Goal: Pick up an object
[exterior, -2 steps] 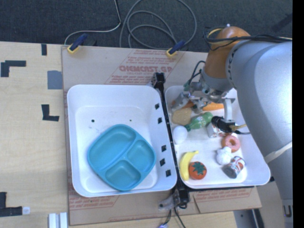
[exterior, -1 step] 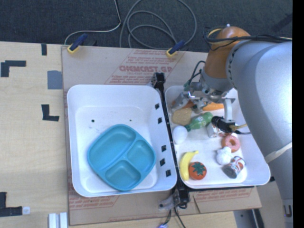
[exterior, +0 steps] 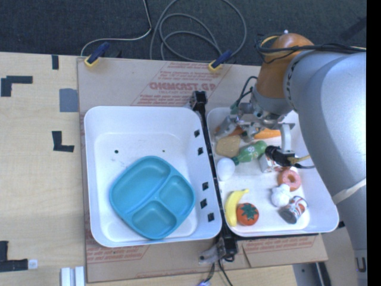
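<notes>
The gripper sits low in the right shallow white bin above the tan bread-shaped toy; finger state cannot be determined.

Robotics lab test bench. Evidence: grey industrial arm over two white bins on a clamped cardboard sheet, black tape markers on the wooden benchtop. Loose cable coiled on dark carpet behind
</notes>
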Available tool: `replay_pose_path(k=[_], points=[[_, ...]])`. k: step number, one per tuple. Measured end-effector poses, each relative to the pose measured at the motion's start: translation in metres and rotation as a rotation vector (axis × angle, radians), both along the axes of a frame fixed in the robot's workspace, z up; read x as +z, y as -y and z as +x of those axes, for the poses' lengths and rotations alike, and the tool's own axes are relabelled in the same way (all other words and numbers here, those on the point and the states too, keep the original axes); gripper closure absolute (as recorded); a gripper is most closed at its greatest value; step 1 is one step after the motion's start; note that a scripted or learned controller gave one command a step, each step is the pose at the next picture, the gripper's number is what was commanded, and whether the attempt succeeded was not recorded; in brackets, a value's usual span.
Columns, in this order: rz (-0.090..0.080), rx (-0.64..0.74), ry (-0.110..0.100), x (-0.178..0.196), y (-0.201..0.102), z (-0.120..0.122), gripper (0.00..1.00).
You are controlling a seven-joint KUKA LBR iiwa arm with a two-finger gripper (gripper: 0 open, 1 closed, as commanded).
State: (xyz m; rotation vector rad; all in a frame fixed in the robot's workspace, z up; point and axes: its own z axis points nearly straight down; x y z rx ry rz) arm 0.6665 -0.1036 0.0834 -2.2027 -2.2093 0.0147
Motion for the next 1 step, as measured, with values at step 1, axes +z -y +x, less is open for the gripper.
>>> replay_pose_path(k=[1], points=[[-0.002, -0.003, 0.001, -0.0001, -0.0006, -0.0002, 0.0]])
